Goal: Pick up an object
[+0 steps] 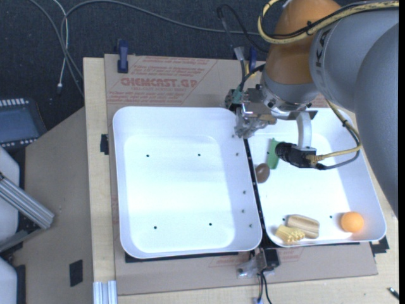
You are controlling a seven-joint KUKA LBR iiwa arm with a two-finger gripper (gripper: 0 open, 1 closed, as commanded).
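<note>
Hovering over right bin (370, 189), pincer (248, 126) sits near its upper-left corner by divider; cannot tell pincer state. Candidate objects below pincer: green piece (273, 153) just beside, brown pebble-like item (262, 171) lower. Tan roll (302, 223), yellow piece (290, 234), orange ball (352, 221) well apart, toward near rim. Probably lining up on green piece.

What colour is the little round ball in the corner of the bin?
The ball is orange. It shows clearly in the camera view, near the front right corner of the right bin.
</note>
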